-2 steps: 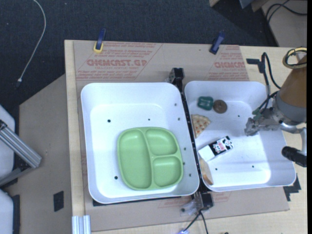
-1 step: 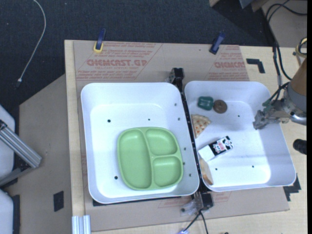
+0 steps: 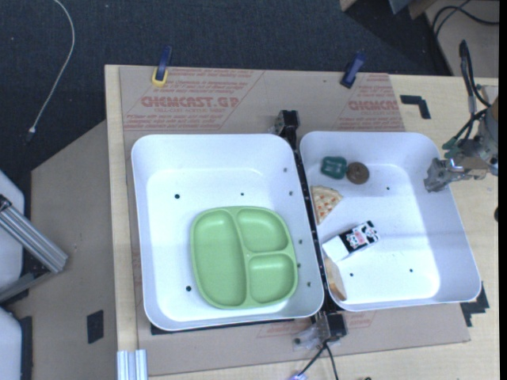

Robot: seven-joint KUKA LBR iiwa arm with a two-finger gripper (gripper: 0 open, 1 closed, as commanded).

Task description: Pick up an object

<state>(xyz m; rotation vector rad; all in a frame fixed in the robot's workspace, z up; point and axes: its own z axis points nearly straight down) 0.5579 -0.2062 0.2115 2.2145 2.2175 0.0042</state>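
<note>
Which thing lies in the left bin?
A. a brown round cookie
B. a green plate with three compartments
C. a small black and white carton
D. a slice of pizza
B. The green plate with three compartments lies alone in the left bin, while the carton, the pizza slice and the brown round cookie all lie in the right bin.

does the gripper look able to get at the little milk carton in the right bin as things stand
Probably yes. The milk carton lies in the open on the right bin floor, apart from the pizza slice, and the gripper sits at that bin's right rim with nothing between.
</note>
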